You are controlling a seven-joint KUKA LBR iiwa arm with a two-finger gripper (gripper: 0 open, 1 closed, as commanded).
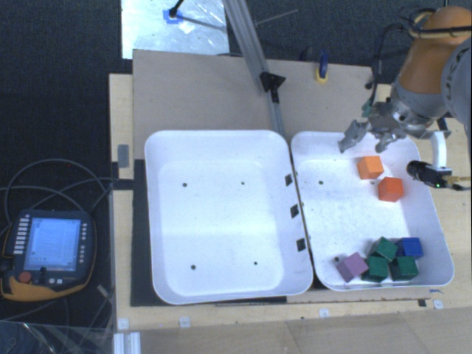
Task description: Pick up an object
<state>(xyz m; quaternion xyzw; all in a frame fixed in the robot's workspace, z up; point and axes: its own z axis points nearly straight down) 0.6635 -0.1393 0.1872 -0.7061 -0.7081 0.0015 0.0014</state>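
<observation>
While two orange cubes [370, 167] sit near the right bin's [324, 271] far edge, the gripper [367, 143] hovers just beside them, fingers spread and holding nothing; green, blue and purple blocks [383, 258] crowd the near corner, mid-floor open.

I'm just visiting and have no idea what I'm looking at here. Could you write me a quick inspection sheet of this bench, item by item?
Surface: bench bearing two shallow white bins, left bin and right bin, side by side.
Job's things: in the right bin, two orange blocks near the far side; a purple block, green blocks and a blue block bunched at the near right corner.
Clutter: nothing seen.
Gripper: gripper open, above the right bin's far edge, holding nothing.
Cables: black cables looped on the floor at left.
Surroundings: handheld control pendant on the floor; slanted metal pole.
</observation>
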